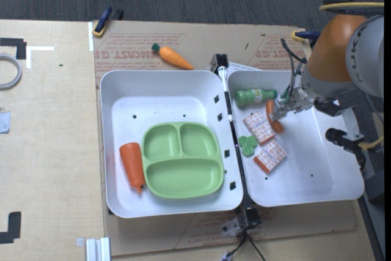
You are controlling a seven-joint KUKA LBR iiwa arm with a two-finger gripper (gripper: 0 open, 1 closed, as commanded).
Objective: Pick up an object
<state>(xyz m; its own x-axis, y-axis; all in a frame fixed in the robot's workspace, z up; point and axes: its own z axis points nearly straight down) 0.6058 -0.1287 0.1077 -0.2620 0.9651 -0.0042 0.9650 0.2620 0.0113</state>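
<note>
Bins, two, shallow white plastic, side by side on a cardboard-covered desk (55, 150). Left bin (122, 95): one light green three-compartment plastic plate (182, 159) near its middle; one orange cone-shaped toy carrot (132, 165) lying just left of the plate, close beside its rim. Right bin (324, 174): one green toy bottle (256, 95) lying on its side near the upper left corner; two small red-and-white patterned packets, the upper packet (259, 128) and the lower packet (270, 156), close together; one small green leaf-shaped toy (247, 145) just left of the packets, by the bin's left wall; one slim orange-red stick-shaped toy (273, 117) lying beside the upper packet. Hand (286, 104) of the grey arm with the orange band, low in the right bin's upper part, just right of the bottle and over the upper end of the stick-shaped toy; whether its fingers are apart or together cannot be told. Outside the bins, on the cardboard above the left bin: one small orange carrot with a green top (171, 56); one blue-and-yellow clamp (102, 21) at the cardboard's upper left corner.
</note>
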